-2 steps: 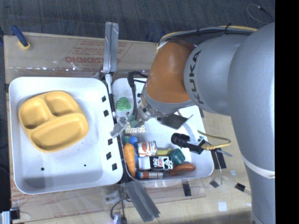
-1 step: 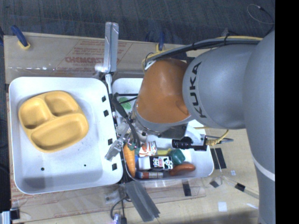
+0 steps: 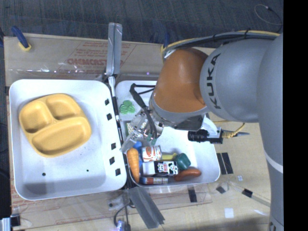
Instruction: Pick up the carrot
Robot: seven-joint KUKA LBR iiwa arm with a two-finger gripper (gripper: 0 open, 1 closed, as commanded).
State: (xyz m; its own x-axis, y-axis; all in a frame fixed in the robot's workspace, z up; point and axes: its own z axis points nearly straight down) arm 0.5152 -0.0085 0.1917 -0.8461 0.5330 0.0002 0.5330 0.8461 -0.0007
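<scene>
The orange carrot (image 3: pixel 133 163) lies lengthwise along the left wall of the right bin (image 3: pixel 210 153), near its front corner. My gripper (image 3: pixel 140 131) hangs just above and behind the carrot's far end, under the orange band of the arm. Its metal parts overlap the clutter, so I cannot make out how it stands. Nothing visibly sits in it.
Beside the carrot lie a small red-and-white can (image 3: pixel 152 153), a black-labelled bottle (image 3: pixel 163 168), a green item (image 3: pixel 182 160) and a red sausage-like piece (image 3: pixel 188 174). A green leafy toy (image 3: pixel 127 107) rests at the bin's back. The left bin (image 3: pixel 57 182) bears a yellow divided plate (image 3: pixel 54 123).
</scene>
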